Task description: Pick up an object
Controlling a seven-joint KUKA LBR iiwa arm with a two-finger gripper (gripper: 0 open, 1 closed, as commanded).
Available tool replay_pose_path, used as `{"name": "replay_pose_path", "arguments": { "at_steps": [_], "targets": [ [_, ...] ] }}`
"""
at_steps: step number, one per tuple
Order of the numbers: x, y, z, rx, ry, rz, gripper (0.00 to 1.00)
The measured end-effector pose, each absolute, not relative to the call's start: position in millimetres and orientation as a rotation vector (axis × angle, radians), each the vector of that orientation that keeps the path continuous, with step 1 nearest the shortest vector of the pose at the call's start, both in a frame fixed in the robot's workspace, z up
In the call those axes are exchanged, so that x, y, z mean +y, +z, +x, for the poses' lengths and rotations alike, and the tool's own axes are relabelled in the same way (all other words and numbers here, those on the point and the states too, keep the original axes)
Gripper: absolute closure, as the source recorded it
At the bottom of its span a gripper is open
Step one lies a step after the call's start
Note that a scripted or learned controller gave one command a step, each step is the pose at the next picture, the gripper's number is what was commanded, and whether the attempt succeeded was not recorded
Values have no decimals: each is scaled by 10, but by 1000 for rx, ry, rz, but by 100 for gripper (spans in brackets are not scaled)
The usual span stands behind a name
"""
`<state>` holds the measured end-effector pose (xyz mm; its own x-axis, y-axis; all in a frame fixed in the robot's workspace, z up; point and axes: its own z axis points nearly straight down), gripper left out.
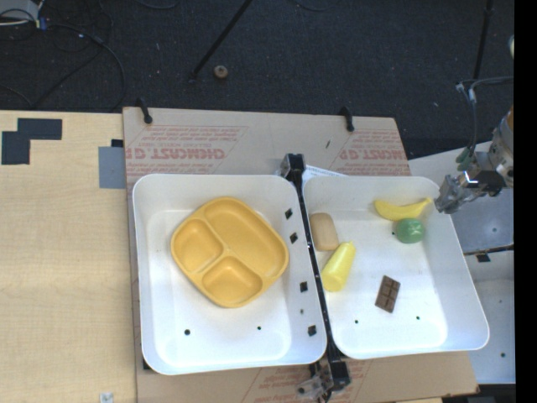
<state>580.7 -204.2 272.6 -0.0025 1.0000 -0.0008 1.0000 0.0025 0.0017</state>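
Camera view: the gripper (447, 196) sits at the far right edge of the right bin (453, 326), just over its upper right rim, with the arm entering from the right. Whether it is released or clenched cannot be told at this scale; nothing is visible between its tips.

Closest to the gripper, just to its left inside the right bin, lies a yellow banana (401, 208), its near tip almost at the gripper. A green round fruit (409, 231) lies just below the banana, touching or nearly touching it, down and left of the gripper. Further left, near the divider between the bins, a tan oblong object (324, 231) lies flat, and a yellow cup-like object (339, 266) lies on its side just below it. A small brown chocolate bar (387, 293) lies apart from the others, well below and left of the gripper.

The left bin (168, 342), well to the left of the gripper, holds a yellow compartment plate (229, 251) resting at a tilt. Both bins sit on cardboard (210, 145) on the tabletop (59, 267).
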Motion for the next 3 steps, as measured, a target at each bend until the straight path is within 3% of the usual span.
{"name": "replay_pose_path", "arguments": {
  "at_steps": [1, 3],
  "targets": [
    [-1509, 2573, 5701, 2230, -3, 2220, 100],
    [-543, 2374, 5733, 2229, -2, 2220, 100]
  ]
}}
